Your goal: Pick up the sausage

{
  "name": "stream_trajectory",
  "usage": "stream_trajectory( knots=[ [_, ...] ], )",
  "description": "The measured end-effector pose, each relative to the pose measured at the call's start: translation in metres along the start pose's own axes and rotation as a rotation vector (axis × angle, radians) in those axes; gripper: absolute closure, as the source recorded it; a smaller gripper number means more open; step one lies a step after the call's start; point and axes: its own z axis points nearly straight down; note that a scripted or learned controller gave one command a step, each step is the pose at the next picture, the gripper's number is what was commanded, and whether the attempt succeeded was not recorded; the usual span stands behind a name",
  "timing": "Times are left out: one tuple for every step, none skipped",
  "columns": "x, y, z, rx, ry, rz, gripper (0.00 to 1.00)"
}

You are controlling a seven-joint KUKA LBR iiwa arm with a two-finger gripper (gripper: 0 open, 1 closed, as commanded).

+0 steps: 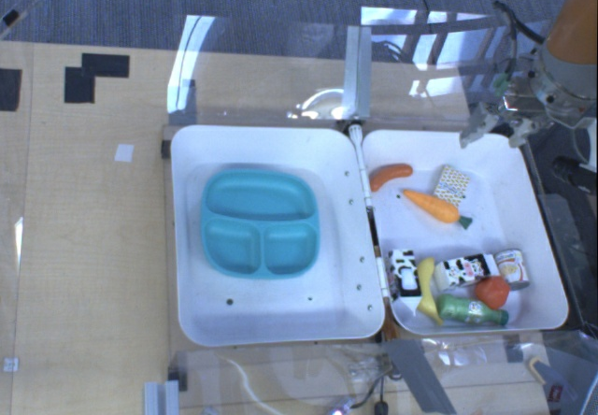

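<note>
While the grey arm (570, 39) with its orange band enters at the upper right, its claw (495, 128) hangs over the far right corner of the right-hand bin (537, 245), its two fingers spread apart with nothing between them.

Well to the claw's left lies the left-hand bin (187, 245), bearing a blue divided tray (261, 221) near its middle.

Below the claw, inside the right-hand bin, the things are scattered. An orange carrot (432, 207) with a green tip lies slanted, below and a little left of the claw. A sausage (391, 176), reddish-orange, lies below and well left of the claw, near the bin's left wall and apart from the carrot. A small patterned packet (452, 184) sits just below the claw, touching or just beside the carrot's thick end.

Farther below, at the near end of the bin, cluster a black-and-white carton (404, 273), a yellow banana (426, 290), a milk carton (466, 270), a green bottle (472, 312), a red tomato (491, 292) and a small can (511, 267).
</note>
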Motion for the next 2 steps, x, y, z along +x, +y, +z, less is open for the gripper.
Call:
stream_trajectory(
  knots=[
    [0.056,-0.025,0.107,0.000,0.001,-0.253,0.00],
    [0.090,-0.106,0.064,-0.002,0.001,-0.294,0.00]
  ],
)
